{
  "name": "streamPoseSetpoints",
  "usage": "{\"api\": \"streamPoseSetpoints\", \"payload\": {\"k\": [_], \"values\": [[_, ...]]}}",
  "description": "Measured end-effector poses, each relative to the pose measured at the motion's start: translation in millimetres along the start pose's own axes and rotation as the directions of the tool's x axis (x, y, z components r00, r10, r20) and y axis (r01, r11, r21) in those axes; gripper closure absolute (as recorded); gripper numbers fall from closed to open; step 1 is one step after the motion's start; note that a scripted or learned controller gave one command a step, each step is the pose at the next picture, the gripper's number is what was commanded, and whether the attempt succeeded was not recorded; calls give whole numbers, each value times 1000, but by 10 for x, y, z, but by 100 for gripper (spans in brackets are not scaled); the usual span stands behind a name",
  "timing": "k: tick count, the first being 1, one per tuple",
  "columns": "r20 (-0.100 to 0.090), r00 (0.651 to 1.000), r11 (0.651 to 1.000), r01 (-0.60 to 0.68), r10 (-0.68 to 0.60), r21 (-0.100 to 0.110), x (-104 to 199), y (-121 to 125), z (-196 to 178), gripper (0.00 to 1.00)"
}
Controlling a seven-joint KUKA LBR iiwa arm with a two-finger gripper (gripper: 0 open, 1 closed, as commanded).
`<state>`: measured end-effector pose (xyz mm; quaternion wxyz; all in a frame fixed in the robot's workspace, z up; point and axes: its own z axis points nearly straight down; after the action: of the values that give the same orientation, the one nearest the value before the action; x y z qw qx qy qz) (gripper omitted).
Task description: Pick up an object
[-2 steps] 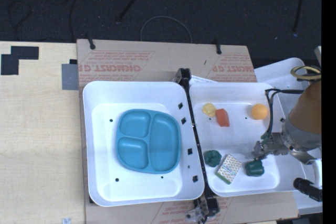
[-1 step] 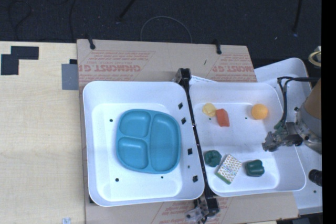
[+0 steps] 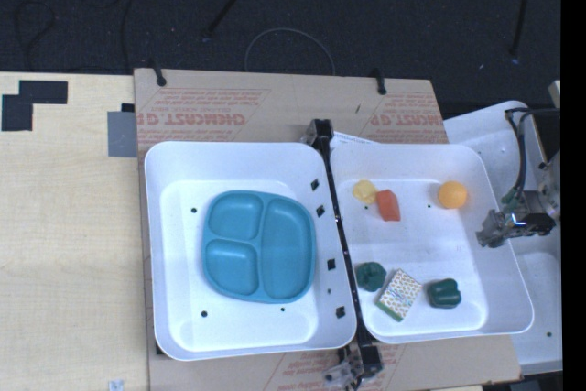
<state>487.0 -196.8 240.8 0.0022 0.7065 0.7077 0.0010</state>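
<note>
Wooden bench, two shallow white bins (image 3: 240, 158): your gripper (image 3: 502, 228) sits at the right bin's right rim, grip state indeterminate, nothing visibly held, the round orange ball (image 3: 451, 194) lying near it in that bin, so the pick remains undone.

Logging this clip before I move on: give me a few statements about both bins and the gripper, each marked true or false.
1. The blue divided plate lies in the left bin. True.
2. The orange ball sits on the plate. False: it is in the right bin, near its far right corner.
3. The gripper is at the right bin's right rim. True.
4. The gripper holds the red block. False: the block lies apart, beside the yellow piece.
5. The patterned box lies between two dark green pieces. True.
</note>
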Motion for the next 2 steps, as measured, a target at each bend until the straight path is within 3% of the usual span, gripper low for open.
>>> {"api": "streamPoseSetpoints", "payload": {"k": [1, 2], "values": [[0, 1000, 1000, 0, 0, 1, -7, 11, -527, 100], [-4, 1000, 1000, 3, -3, 7, 525, 223, -447, 100]]}}
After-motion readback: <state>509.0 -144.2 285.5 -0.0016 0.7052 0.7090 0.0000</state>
